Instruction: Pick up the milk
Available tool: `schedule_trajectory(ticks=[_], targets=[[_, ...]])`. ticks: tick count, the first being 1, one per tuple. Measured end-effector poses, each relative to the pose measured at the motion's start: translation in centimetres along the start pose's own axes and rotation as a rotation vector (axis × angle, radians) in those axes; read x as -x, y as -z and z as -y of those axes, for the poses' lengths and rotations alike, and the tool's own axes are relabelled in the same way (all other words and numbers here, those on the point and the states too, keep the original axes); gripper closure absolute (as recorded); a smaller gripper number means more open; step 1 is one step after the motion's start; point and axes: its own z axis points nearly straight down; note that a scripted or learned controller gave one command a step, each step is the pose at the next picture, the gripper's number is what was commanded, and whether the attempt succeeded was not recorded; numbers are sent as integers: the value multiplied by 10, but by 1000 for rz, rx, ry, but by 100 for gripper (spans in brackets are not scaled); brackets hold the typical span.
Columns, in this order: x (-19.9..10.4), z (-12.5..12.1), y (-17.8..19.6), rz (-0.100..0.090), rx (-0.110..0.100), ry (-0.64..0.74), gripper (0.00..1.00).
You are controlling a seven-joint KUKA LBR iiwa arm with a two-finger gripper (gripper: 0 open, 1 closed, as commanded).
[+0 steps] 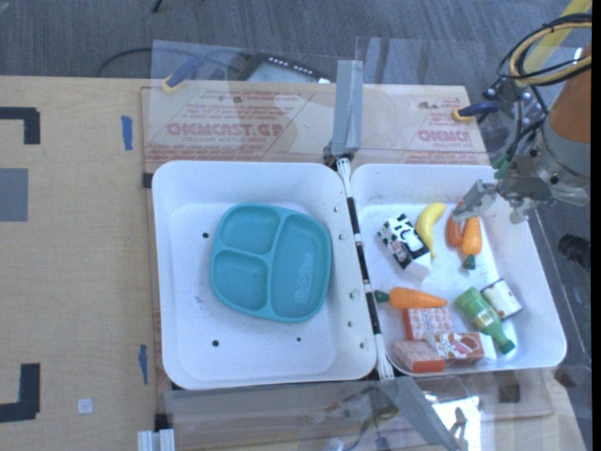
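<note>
The milk (402, 241) is a small carton with black and white cow patches. It lies tilted in the right bin (549, 294), near that bin's left wall. A yellow banana (432, 225) lies just right of it. My gripper (492, 207) hangs over the upper right part of the same bin, to the right of the milk and a little farther back. It stands open with nothing between its fingers (469, 201). An orange vegetable (470, 237) lies just below the gripper.
The right bin also holds a carrot (416, 299), a green bottle (483, 313), a small can (502, 298) and red cartons (434, 336) along the front. A teal divided plate (271, 262) sits in the left bin (178, 252). Cables (535, 50) loop above the arm.
</note>
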Motion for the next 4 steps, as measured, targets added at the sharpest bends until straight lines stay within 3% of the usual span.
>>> schedule_trajectory(ticks=[1,2,3,4], targets=[[-33,-25,-82,0,0,176,0],[-38,-32,-147,1,4,229,0],[-37,-32,-136,1,7,226,100],[-36,-33,-126,2,9,224,100]])
